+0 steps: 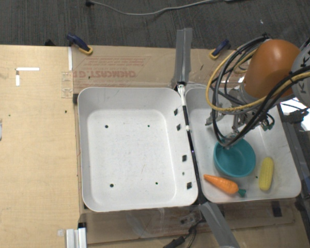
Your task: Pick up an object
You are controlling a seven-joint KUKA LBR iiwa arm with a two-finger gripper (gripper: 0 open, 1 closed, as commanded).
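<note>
Right bin (287,190): pincer (228,140) at teal bowl's (235,159) upper-left rim.

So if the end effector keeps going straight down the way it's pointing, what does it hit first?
Most likely the teal bowl: the end effector points down at its near rim, though depth is hard to judge from this slanted view.

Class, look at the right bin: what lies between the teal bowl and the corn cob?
Bare white bin floor separates the teal bowl from the corn cob in the camera view.
</note>
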